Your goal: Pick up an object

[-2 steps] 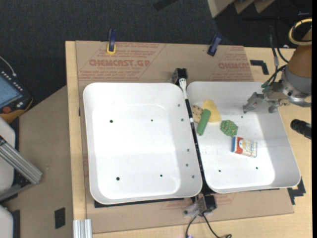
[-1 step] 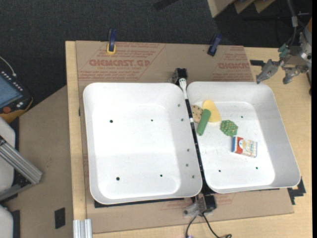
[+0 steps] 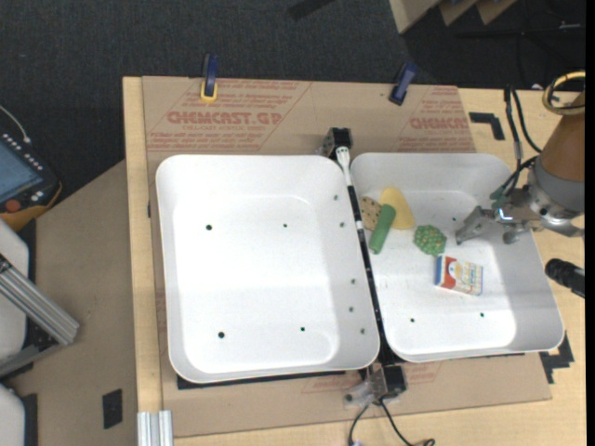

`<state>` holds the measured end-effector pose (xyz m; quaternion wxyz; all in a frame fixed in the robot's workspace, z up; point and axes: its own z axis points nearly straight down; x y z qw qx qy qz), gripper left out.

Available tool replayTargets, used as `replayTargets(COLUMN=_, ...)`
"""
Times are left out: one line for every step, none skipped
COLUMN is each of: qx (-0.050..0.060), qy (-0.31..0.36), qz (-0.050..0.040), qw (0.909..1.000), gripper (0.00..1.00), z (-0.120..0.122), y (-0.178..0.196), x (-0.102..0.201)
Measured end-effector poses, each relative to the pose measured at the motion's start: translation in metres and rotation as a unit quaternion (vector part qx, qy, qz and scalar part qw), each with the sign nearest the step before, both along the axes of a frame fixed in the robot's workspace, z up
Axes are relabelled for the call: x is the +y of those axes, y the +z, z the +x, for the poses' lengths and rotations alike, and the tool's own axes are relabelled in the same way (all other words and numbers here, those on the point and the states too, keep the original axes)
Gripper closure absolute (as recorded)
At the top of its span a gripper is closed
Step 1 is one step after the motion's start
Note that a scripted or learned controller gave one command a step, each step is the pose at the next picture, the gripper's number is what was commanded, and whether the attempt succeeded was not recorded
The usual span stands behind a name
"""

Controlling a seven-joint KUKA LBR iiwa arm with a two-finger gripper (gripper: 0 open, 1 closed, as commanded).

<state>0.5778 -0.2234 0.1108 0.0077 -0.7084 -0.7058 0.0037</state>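
My gripper [image 3: 485, 233] hangs over the right part of the right bin [image 3: 521, 328], its fingers spread open with nothing between them. Left of it lies a round green knobbly piece [image 3: 429, 240]. A small red, white and blue box [image 3: 458, 275] lies just below and left of the gripper. Further left, near the bin's left wall, are a green cylinder [image 3: 381, 229], a yellow piece [image 3: 395, 202] and a tan perforated piece [image 3: 370, 214], all close together.
The left bin [image 3: 186, 249] sits beside the right one, their rims meeting at a black divider strip [image 3: 358, 240]. Both rest on a cardboard sheet [image 3: 279, 110] held by blue clamps at the back. Black cables run at the right.
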Motion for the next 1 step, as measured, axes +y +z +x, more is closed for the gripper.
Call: replayTargets(qx=-0.013, qy=0.003, qz=-0.0049, qw=0.9999, gripper=0.00, z=0.0383, y=0.0665, x=0.0003)
